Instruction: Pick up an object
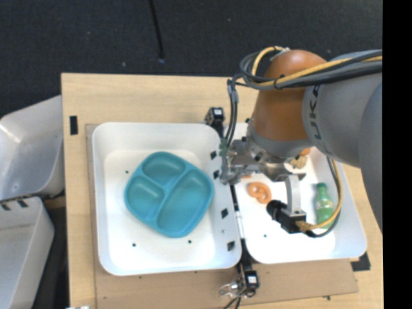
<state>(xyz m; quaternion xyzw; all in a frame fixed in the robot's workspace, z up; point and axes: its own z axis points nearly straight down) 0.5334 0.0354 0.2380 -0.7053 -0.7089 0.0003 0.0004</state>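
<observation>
Inside right bin (283, 250): orange ring (259, 192) just at 5 o'clock of gripper (248, 165), green bottle (323, 201) farther at 4; I can't tell grip opening.

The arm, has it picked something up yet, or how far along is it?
Done: nothing looks lifted. The plate lies flat in the left bin; the orange ring and green bottle lie in the right bin. In hand: the gripper hangs low by the wall between the bins, with no visible hold on anything. Still to do: the grasp and the lift.
</observation>
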